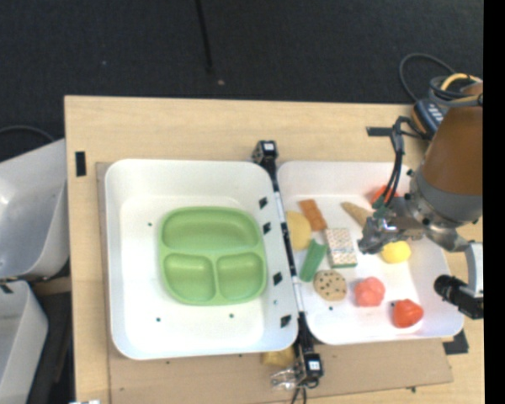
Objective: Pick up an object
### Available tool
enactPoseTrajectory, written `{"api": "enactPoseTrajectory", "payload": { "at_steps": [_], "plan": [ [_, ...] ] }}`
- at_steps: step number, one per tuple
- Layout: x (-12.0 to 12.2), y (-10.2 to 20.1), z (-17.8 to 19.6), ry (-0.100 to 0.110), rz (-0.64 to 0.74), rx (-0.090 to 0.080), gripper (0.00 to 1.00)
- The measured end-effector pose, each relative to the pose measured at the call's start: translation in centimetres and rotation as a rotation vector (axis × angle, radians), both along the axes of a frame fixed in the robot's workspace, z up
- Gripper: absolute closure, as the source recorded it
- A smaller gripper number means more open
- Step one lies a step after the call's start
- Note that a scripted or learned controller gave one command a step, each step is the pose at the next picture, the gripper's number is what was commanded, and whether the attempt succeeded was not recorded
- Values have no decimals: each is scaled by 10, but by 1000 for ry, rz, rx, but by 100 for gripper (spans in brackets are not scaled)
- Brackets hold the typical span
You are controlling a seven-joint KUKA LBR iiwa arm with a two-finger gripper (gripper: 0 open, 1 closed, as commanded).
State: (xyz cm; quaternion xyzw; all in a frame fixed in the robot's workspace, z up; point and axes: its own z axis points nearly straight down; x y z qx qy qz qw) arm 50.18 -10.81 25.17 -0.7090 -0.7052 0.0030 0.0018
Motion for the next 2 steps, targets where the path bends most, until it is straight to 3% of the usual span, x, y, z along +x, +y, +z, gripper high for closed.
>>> {"api": "enactPoseTrajectory", "payload": {
  "at_steps": [1,2],
  "plan": [
    [-6,122,34,-11,21,6,100],
    [-11,82,175,-26,7,0,100]
  ]
}}
